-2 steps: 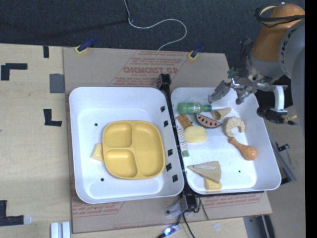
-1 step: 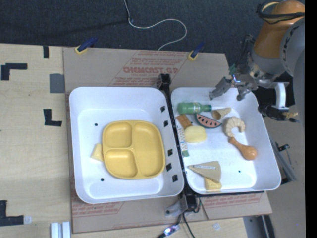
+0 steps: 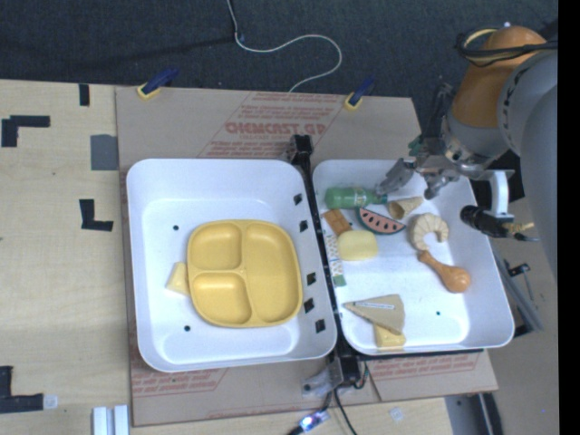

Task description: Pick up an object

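From the camera view, the arm reaches in from the right and its gripper (image 3: pixel 415 178) hangs over the far edge of the right bin (image 3: pixel 480 329), its two fingers spread apart with nothing between them. Just left of the fingers lies a green bottle (image 3: pixel 352 197) on its side, long axis running left to right, its cap end pointing toward the gripper. Nearer the viewer than the fingers sit a watermelon slice (image 3: pixel 381 220), a small wedge (image 3: pixel 407 207) and a pale shrimp (image 3: pixel 428 229); farther toward the near side lie a drumstick (image 3: pixel 444 271), a yellow block (image 3: pixel 357 246) and a sandwich (image 3: pixel 378 312). The bottle looks the likeliest target (it is closest), so the gripper would need to shift left and close across its short width. The left bin (image 3: pixel 154 261) holds a yellow divided plate (image 3: pixel 245 273).
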### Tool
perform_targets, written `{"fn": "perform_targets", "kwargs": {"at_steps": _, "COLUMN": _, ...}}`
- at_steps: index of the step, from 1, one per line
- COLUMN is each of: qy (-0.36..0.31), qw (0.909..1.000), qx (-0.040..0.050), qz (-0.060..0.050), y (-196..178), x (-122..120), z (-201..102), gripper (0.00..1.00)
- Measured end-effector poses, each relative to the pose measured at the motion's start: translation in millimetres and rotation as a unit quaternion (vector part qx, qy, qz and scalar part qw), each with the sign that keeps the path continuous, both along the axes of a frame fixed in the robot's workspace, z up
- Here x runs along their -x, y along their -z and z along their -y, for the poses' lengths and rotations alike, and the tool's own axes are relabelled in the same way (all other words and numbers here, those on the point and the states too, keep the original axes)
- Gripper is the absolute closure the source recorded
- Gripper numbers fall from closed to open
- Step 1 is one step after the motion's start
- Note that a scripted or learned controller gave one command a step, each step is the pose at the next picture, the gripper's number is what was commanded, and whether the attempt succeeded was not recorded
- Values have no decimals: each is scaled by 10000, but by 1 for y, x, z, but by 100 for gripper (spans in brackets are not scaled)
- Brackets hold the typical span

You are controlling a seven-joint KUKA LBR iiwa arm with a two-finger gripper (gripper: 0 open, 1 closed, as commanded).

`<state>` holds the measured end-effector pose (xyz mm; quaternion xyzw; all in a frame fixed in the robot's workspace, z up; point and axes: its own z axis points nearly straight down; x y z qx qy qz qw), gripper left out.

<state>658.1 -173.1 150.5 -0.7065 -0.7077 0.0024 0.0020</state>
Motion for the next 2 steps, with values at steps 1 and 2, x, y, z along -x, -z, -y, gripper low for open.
{"fn": "perform_targets", "kwargs": {"at_steps": 1, "qy": -26, "qw": 10000, "qx": 23, "qz": -39, "y": 58, "x": -1, "z": 0, "gripper": 0}}
{"fn": "perform_targets", "kwargs": {"at_steps": 2, "qy": -15, "qw": 10000, "qx": -5, "qz": -44, "y": 68, "x": 1, "z": 0, "gripper": 0}}
